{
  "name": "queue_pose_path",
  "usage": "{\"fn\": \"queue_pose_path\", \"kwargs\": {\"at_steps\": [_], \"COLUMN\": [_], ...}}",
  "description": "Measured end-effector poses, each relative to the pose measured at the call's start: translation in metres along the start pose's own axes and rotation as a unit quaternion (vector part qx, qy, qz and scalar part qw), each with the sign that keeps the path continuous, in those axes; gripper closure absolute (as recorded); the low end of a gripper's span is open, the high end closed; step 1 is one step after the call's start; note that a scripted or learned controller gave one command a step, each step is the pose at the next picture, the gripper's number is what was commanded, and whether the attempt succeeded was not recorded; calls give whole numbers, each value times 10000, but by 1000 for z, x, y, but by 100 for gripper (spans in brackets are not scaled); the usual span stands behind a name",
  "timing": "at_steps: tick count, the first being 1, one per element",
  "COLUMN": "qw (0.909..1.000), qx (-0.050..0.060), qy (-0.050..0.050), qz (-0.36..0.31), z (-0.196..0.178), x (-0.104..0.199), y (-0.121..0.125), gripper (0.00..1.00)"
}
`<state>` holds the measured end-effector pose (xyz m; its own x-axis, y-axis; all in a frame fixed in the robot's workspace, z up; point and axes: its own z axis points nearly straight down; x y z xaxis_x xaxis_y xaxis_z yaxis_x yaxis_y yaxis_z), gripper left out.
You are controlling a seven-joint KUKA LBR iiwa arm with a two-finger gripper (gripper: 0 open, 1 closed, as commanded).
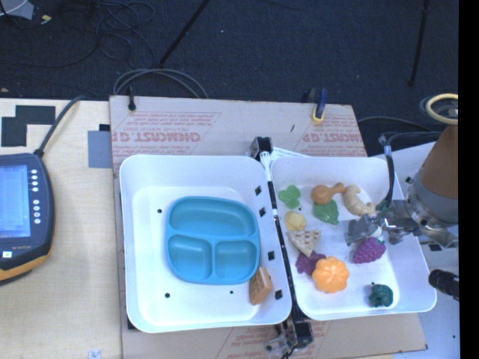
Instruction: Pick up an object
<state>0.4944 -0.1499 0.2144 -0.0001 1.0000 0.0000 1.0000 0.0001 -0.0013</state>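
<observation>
Two shallow white bins sit side by side on a cardboard sheet. The left bin holds a blue divided plate, lying flat with its long axis running left to right, and a small brown bread-like piece near the bin's lower right corner, tilted upright. The right bin holds a scatter of toy food. The arm reaches in from the right, its gripper low over the bin's right half, just above a purple grape bunch whose long axis slants from lower left to upper right; whether the jaws are wide or narrow cannot be told. Left of the grapes lie an orange pumpkin, a dark purple piece touching it, a tan waffle-like wedge, a yellow piece and two green leafy pieces. A drumstick points right, beside a cream piece. A dark green piece sits near the front right corner.
</observation>
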Motion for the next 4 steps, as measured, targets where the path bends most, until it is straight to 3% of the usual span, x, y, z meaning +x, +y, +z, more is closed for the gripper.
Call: {"fn": "queue_pose_path", "kwargs": {"at_steps": [1, 2, 3, 4], "qw": [10000, 10000, 10000, 10000], "qx": [42, -24, 28, -16], "qy": [3, -14, 19, 8], "qz": [13, -9, 1, -8], "z": [97, 121, 128, 35], "x": [-63, -56, -15, 13], "y": [19, 71, 30, -16], "gripper": [0, 0, 0, 0]}}
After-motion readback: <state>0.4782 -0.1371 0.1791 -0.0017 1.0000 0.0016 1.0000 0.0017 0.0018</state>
